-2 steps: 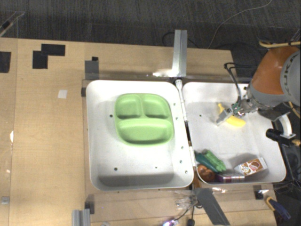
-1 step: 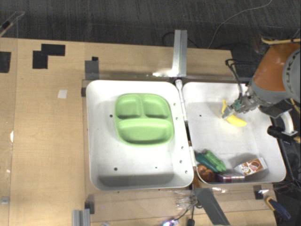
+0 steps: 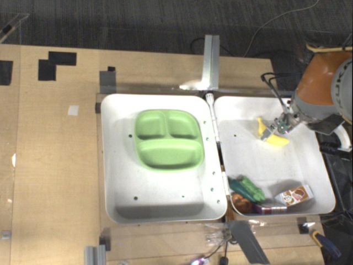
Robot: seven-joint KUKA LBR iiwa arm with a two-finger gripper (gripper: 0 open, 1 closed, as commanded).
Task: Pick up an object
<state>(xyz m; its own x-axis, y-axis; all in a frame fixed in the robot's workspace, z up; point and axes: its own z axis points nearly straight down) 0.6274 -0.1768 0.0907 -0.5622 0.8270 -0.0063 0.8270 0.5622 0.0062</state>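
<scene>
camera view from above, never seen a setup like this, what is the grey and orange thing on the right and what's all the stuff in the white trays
This is one picture from a camera fixed above a wooden bench, looking down at a slant. The grey and orange thing is a robot arm reaching in from the right. At its tip is a gripper, a small two-finger claw for picking things up.

Two shallow white bins sit side by side. The left bin holds a green divided plate. In the right bin the gripper is down at a yellow object; whether it actually grips it is too small to tell. Along that bin's near edge lie a green item, a brownish round item and a small printed packet.
</scene>
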